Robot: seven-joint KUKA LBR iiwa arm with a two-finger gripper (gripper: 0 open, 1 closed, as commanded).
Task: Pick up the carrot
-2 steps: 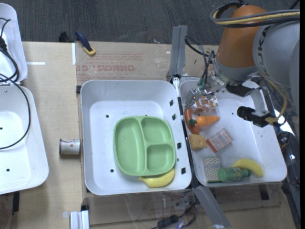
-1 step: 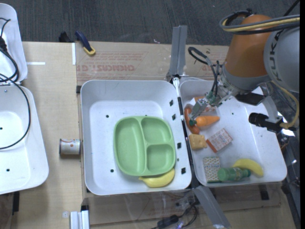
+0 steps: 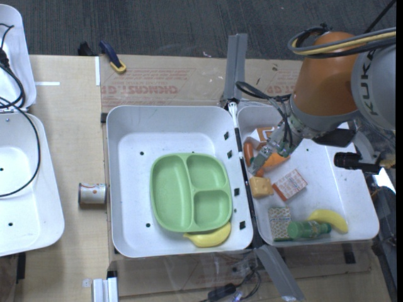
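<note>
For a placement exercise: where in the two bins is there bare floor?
Left bin: bare around the green tray, especially left. Right bin: a patch right of the red packet. Crowded near the divider, where the claw meets the carrot.

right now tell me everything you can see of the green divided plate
The green divided plate is pale green, looks like matte plastic, a rounded rectangle with a raised rim. Ridges split it into three compartments: one long one on the left, two smaller ones on the right. It lies flat, slightly rotated, in the left bin, toward the near right part of the floor. Nothing sits in it. A yellow banana pokes out at its near edge, touching or partly under the rim.
</note>
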